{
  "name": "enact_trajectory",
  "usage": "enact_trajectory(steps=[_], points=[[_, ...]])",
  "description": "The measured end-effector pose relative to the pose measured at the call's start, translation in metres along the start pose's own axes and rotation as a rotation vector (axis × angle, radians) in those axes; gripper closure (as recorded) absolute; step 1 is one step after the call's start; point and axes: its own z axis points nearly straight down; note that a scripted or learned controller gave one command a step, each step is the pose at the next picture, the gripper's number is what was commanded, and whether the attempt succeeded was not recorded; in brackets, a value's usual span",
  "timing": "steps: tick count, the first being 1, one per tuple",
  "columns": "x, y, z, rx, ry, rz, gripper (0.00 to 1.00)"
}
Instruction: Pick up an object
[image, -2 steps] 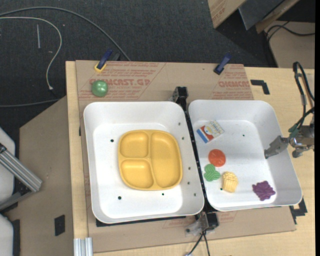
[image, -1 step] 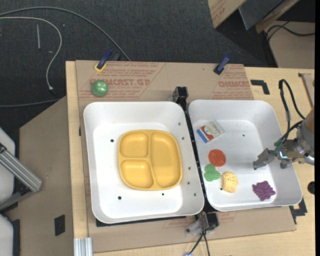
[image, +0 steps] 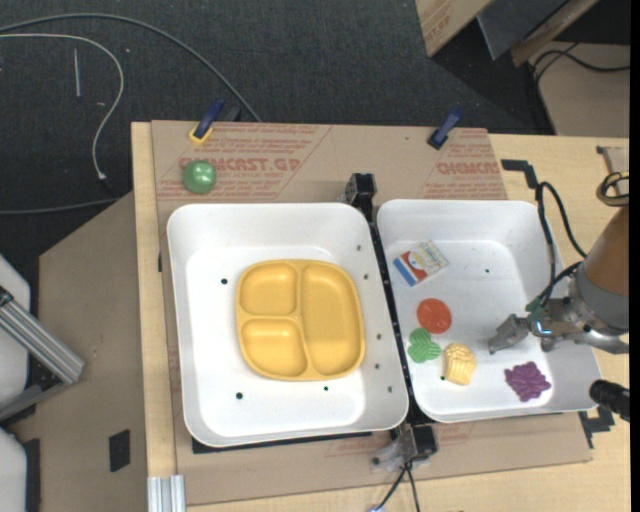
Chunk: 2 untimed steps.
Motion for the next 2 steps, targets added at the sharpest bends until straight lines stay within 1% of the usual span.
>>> enact_trajectory(steps=[1, 2], points=[[0.0, 0.0, 0.046, -0.003, -0.001, 0.001, 0.0], [0.0, 0.001, 0.033, -0.008, -0.003, 0.001, 1.0]])
